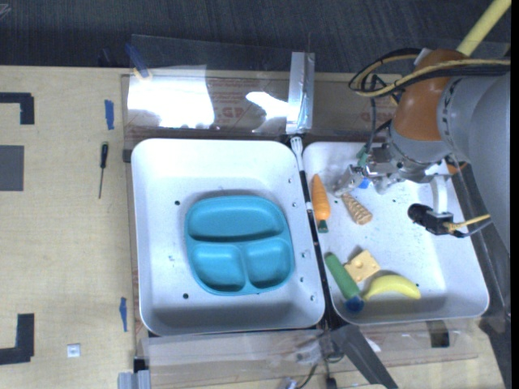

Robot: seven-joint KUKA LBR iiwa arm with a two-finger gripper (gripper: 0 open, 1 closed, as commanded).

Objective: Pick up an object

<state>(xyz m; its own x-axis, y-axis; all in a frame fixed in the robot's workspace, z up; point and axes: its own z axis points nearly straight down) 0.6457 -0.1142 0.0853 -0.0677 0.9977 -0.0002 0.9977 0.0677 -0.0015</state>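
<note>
In the right bin [462, 290] I count five loose toys: one carrot [321, 198], one ridged tan cone [356, 208], one green marker [342, 279], one cheese wedge [362, 264], one glossy banana [392, 287]. The left bin [162, 298] holds one smooth blue divided tray [238, 242]. My claw [366, 171] hangs just above the cone; its spread I cannot tell.

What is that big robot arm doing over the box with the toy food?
The robot arm is reaching into the right bin to pick something up. Its gripper hangs near the bin's top, close to a tan ridged piece and a carrot. A banana, cheese wedge and green cucumber lie at the front. The left bin holds a blue divided tray.
</note>
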